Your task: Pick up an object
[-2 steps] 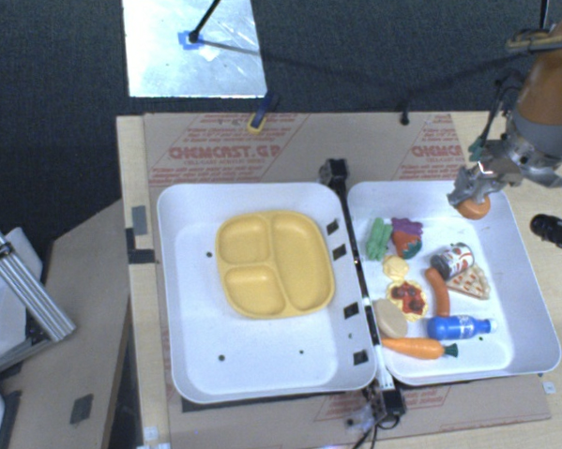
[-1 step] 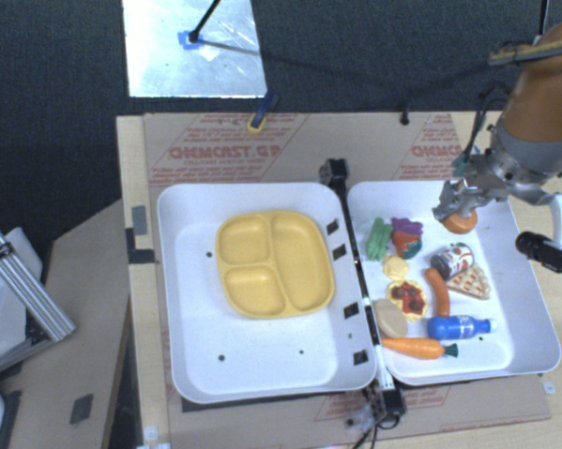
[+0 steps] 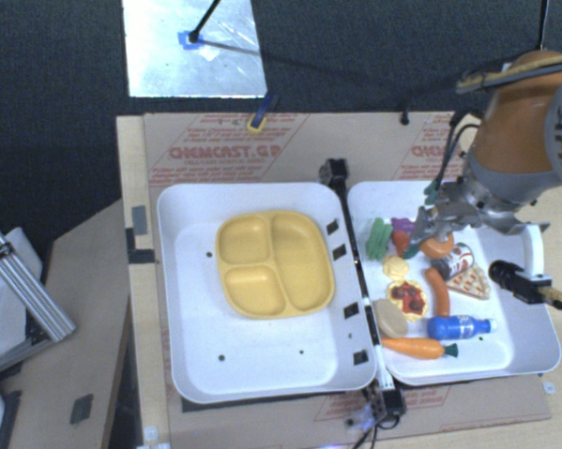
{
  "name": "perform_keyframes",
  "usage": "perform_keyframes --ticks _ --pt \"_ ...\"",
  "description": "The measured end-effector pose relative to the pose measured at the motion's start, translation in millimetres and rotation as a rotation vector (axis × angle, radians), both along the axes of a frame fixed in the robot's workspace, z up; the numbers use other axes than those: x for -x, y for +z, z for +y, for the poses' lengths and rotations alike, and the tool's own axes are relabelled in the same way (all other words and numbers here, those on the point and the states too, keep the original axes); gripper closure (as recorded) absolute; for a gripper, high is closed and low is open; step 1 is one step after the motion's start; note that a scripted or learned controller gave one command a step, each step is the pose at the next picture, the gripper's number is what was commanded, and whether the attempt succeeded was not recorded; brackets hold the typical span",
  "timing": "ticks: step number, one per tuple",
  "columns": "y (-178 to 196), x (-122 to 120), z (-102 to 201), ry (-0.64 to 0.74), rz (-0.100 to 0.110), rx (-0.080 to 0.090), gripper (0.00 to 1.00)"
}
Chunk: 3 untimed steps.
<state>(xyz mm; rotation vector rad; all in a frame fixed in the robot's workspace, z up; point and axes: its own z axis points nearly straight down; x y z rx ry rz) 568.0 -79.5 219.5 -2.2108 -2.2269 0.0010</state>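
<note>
In the camera view, the grey arm with its orange band [image 3: 524, 103] reached in from the right and hung over the right bin [image 3: 527, 347]. The gripper [image 3: 429, 222] was low over the back part of the toy pile; I could not tell its state, because the wrist hid that part.

Just to the left of the gripper lay a purple toy [image 3: 403, 227] and beyond it a green vegetable [image 3: 379, 235]. Directly under and in front of the gripper was an orange piece [image 3: 439, 246], and to its front left a yellow corn-like toy [image 3: 397, 267]. Further in front of the gripper lay a small pizza [image 3: 407, 297], a sausage [image 3: 440, 291] and a pizza slice [image 3: 470, 280]. Nearest the front wall of the bin were a blue bottle [image 3: 460, 328] and a carrot [image 3: 417, 348], well apart from the gripper.

Far to the left of the gripper, the left bin [image 3: 199, 355] bore a yellow divided plate [image 3: 272, 263].
</note>
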Motion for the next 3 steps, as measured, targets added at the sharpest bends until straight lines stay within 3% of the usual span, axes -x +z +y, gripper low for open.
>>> perform_keyframes --ticks 1,2,3 --pt "-5.0 38.6 43.3 0.000 0.000 0.000 1.00" --pt "13.7 46.1 49.4 -0.001 -0.006 0.002 1.00" --pt "1.4 33.3 52.8 -0.002 -0.005 0.003 1.00"
